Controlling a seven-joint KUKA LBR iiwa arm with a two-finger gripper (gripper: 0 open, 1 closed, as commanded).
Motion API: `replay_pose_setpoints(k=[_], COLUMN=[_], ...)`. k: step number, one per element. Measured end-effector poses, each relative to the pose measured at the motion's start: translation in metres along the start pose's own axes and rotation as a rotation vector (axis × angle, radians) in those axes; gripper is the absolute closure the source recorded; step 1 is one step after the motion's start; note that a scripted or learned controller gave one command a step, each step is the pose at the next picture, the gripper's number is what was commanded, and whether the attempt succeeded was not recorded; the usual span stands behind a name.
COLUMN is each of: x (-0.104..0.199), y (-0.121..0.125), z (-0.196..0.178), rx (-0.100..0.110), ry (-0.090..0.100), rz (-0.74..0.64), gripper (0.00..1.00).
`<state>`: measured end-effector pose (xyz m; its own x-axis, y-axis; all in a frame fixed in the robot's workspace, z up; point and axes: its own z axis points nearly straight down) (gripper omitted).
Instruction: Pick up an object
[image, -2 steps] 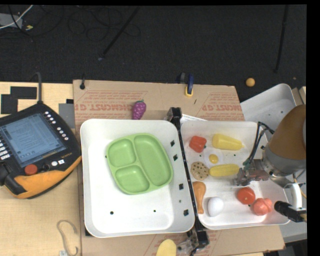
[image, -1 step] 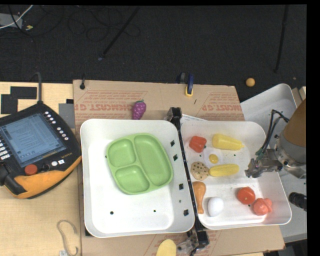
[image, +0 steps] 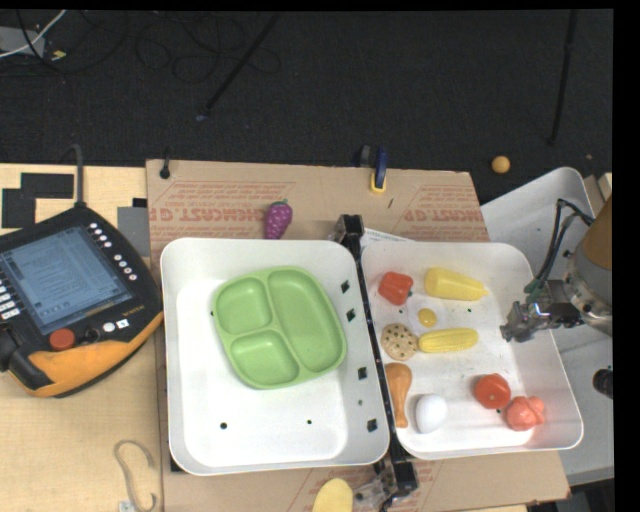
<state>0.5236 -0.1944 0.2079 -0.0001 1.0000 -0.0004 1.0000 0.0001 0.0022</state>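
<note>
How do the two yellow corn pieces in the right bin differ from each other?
The upper corn piece is thicker and plain yellow; the lower corn piece is slimmer and looks a little duller. The upper one lies near the bin's far side, the lower one near its middle, beside the cookie. Both lie roughly crosswise in the right bin.

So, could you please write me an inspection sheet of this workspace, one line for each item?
Surface: cardboard sheet under two white bins; left bin, right bin.
Job's things: right bin holds a red pepper, corn, banana, cookie, chicken leg, white egg, tomato, strawberry and a small yellow piece.
Clutter: green divided plate in left bin; purple grapes on the cardboard; a yellow item at the front edge.
Grippers: gripper at right bin's right rim, nothing seen between its fingers.
Cables: black cables by the arm, more on the dark floor.
Surroundings: teach pendant at left; orange ball on the floor.
</note>
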Motion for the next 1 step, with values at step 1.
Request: replay_pose_setpoints(k=[1], x=[-0.0012], y=[0.0003], z=[-0.0207], rx=[0.001], ry=[0.001], rz=[0.0], gripper=[1.0])
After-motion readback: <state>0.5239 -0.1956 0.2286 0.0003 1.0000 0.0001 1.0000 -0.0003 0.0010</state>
